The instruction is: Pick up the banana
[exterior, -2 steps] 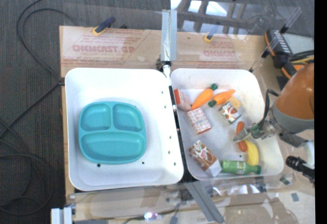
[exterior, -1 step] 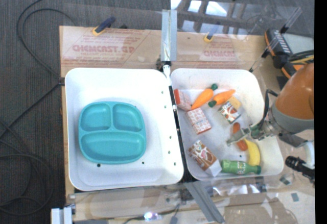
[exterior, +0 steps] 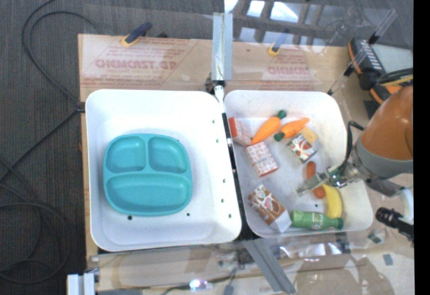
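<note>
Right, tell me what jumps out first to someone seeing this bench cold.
The turquoise divided plate lies alone in the left bin. The right bin holds a scatter of toy food: two carrots near the top, small cartons, a green bottle at the bottom. The gripper reaches in from the right, just above the banana.

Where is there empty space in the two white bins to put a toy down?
Left bin: bare white floor all around the teal plate, widest along the top edge. Right bin: a bare strip along the top, above the carrots. Its lower right is crowded: banana, green bottle and the pincer.
</note>
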`<state>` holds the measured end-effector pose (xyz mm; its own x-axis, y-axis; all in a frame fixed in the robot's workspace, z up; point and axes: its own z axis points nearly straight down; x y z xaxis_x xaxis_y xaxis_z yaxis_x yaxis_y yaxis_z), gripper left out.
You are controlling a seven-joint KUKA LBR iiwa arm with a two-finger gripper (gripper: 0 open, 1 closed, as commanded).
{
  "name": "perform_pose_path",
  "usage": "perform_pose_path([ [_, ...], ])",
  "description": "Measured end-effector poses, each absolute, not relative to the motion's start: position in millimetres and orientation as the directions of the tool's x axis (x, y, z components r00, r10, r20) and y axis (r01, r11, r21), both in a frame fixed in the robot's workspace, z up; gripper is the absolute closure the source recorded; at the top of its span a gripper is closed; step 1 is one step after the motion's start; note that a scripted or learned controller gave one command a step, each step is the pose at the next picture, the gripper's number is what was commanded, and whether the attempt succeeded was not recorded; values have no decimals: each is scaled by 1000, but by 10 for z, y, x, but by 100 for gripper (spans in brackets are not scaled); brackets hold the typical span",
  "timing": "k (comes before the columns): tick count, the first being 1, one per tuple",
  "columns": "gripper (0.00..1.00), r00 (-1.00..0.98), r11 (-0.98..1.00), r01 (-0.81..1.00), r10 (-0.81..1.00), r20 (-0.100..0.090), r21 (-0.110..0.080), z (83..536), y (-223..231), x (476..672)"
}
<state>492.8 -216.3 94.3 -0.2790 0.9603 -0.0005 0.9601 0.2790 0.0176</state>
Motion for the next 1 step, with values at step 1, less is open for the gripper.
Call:
perform_pose_path([
  [1, 0, -319, 319, 948, 948, -1, 16, 939, -2167, 4923],
])
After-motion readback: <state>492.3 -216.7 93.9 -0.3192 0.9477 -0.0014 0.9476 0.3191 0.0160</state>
